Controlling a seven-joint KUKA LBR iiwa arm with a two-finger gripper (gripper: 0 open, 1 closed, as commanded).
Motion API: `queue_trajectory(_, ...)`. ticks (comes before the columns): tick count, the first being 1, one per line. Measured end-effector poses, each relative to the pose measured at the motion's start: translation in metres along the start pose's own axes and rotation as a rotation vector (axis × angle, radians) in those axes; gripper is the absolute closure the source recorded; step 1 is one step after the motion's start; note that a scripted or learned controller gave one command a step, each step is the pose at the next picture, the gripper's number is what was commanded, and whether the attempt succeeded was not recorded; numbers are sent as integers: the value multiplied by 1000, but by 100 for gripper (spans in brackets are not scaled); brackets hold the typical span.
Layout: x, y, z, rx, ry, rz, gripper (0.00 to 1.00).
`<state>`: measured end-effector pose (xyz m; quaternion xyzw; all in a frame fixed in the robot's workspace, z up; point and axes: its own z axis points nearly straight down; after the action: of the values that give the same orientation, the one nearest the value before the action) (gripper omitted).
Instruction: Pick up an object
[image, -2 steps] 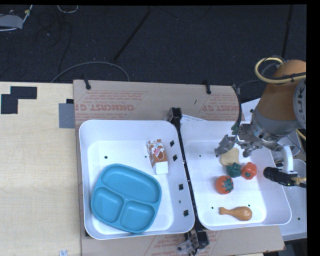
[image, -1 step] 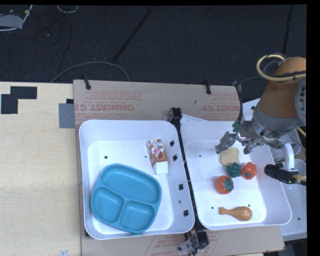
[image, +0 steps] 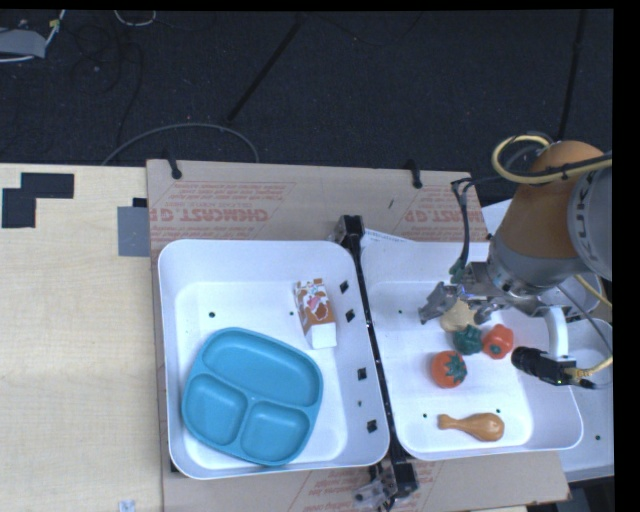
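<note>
Nearest the camera, a tan drumstick-shaped toy (image: 472, 426) lay by the front wall of the right bin (image: 560, 440). Behind it sat an orange tomato toy (image: 449, 369), and behind that, a cluster: a pale lump (image: 459, 315), a teal piece (image: 468, 340) and a red-orange pepper toy (image: 497, 341), all touching or nearly so. The hand (image: 447, 303) hung right over this cluster, at the pale lump; whether it was wide, narrow or closed on anything could not be told from this angle. The step looked like the descent or the grasp itself on the cluster. Next, the move called for a firm close on one piece and a straight lift. Left of the tomato, beyond the divider, the left bin (image: 180, 290) carried a blue sectioned plate (image: 250, 395) and a small carton (image: 314, 310).
</note>
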<state>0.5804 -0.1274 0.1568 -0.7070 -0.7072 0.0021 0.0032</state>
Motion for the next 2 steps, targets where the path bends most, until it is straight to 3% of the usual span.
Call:
queue_trajectory(1,8,-3,47,0,1,3,0)
queue_trajectory(2,9,-3,70,-2,0,2,0)
